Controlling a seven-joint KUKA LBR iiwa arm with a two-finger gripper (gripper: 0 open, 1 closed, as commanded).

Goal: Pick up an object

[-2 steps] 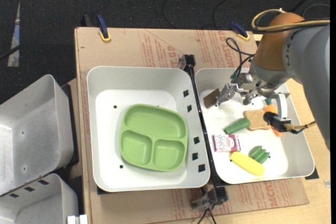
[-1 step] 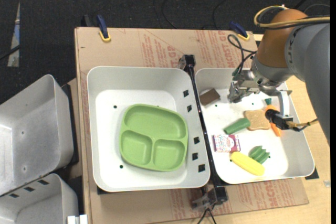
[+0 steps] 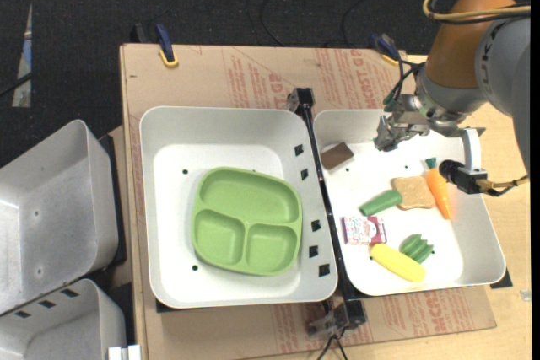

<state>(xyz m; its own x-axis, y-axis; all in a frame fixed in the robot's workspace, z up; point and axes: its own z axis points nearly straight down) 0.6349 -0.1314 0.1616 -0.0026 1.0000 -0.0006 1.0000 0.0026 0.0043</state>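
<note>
Orange carrot (image 3: 440, 193) lies lengthwise toward the camera, below-right of the gripper (image 3: 386, 139) — grip state unclear — in the right bin (image 3: 481, 265) among toys; left bin (image 3: 160, 131) holds a green plate (image 3: 246, 220).

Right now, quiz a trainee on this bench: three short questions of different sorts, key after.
1. True or false: the green tray lies in the left bin.
2. Which lies nearest the brown block? A) banana B) carrot C) pincer
3. Fill in: the toast lies between the carrot and the green ____.

Key: 1 true; 2 C; 3 pickle.
</note>
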